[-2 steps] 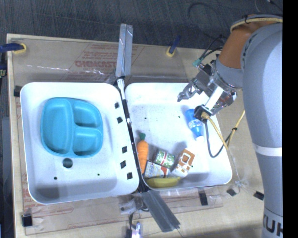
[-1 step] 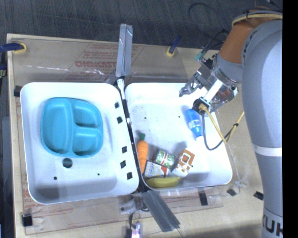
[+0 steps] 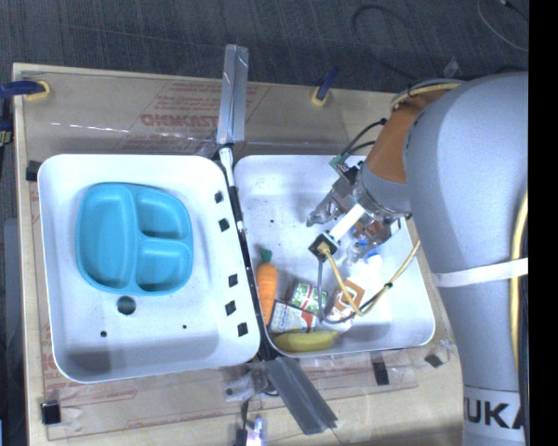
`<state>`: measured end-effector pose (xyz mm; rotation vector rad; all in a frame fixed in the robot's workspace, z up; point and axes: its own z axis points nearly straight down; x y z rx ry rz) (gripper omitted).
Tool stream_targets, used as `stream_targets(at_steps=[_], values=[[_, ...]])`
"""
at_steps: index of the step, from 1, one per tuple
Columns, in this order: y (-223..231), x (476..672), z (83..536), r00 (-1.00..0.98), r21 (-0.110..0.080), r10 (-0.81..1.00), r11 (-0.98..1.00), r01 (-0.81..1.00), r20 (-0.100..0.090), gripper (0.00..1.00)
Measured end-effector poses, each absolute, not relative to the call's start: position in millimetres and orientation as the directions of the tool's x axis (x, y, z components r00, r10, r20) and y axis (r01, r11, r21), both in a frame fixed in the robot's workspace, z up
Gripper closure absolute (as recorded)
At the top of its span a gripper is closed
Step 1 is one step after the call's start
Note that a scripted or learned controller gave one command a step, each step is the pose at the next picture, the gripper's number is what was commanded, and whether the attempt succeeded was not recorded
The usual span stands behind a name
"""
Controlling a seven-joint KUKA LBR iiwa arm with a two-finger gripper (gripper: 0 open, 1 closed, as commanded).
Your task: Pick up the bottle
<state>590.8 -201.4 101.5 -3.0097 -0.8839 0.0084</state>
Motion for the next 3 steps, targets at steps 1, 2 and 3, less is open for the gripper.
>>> stream_targets(at_steps=[1,2,3], values=[[-211,590.9,177,0.819,-0.003,0.573,-0.819,0.573,-0.001,0.0],[-210,611.7,196,0.791,-0.003,0.612,-0.791,0.612,-0.001,0.0],[-210,614.2,206,0.829,-0.004,0.559,-0.829,0.559,-0.003,0.0]])
